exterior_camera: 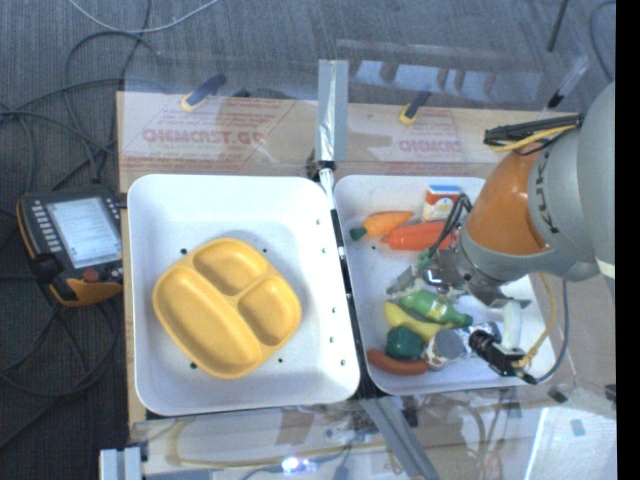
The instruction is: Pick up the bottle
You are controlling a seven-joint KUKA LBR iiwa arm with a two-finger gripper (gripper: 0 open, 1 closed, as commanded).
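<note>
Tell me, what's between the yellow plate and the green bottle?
In the camera view, bare white bin floor, then the two bins' touching rims, lie between the yellow plate and the green bottle.

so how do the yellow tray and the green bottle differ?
The yellow tray lies alone in the left bin; the green bottle lies in the right bin, crowded among toy foods.
The tray is broad, flat and split into three compartments; the bottle is small and slim, lying on its side.
The gripper sits just above the bottle; the tray is far from it.
Both rest on a white bin floor.
</note>
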